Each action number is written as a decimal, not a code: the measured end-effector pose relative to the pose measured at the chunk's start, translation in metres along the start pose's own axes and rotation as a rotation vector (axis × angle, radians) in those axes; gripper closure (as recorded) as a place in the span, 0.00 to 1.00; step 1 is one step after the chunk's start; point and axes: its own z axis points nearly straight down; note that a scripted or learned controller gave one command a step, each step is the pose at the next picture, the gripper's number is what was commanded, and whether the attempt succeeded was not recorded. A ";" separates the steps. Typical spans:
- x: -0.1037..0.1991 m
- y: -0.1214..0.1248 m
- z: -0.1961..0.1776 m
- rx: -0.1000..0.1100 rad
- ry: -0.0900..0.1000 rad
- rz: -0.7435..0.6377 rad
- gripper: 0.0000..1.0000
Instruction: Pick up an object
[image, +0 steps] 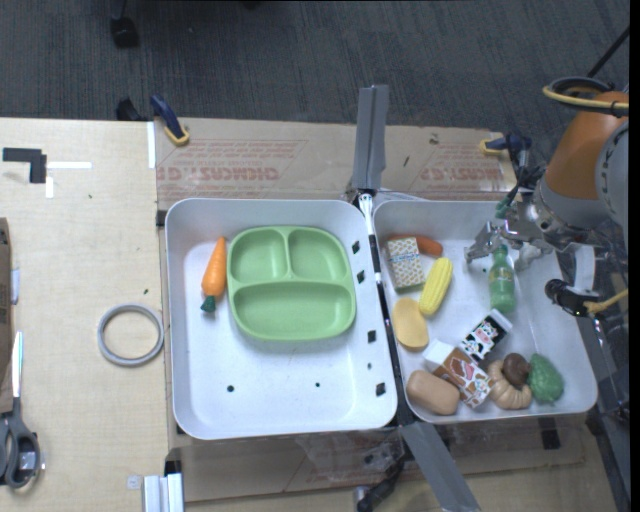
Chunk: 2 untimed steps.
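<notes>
Closest to the lens, a tan bread-roll toy (433, 392) lies well below the pincer (497, 246), which hovers at the cap of a green plastic bottle (501, 283), its opening impossible to judge; I'd centre squarely over the neck before closing.

I see the pale wooden bench (80, 260) carrying two white bins (190, 330) side by side on cardboard (260, 160), a tape ring (130, 333) to their left and scissors (18, 440) near the edge.
</notes>
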 end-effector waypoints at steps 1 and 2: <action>-0.001 0.000 -0.010 -0.001 -0.004 -0.001 1.00; 0.068 0.010 -0.123 -0.001 -0.007 0.012 1.00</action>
